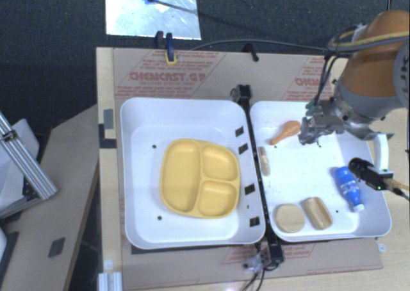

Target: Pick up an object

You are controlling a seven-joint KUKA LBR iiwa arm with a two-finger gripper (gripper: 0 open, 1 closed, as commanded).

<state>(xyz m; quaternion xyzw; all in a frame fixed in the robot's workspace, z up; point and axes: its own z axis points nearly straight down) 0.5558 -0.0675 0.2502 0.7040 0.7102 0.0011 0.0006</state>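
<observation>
The orange drumstick-shaped toy (286,132) lies near the far edge of the right bin (384,229), slanting toward its far left corner, and looks like the likeliest object for this try, since the gripper (311,134) hangs just beside its thick end, on the right. I cannot tell how the gripper is set; nothing shows between its tips, so the pick is not yet made. To do it well, the arm should shift left until it centres over the thicker part, turn to close across the narrow width, then descend straight. The small tan stick (263,161) by the left wall, the blue bottle (348,188) near the right edge, and the round (290,218) and oblong (316,212) tan pieces by the near edge lie well apart. The left bin (134,155) carries a yellow divided tray (200,177).
</observation>
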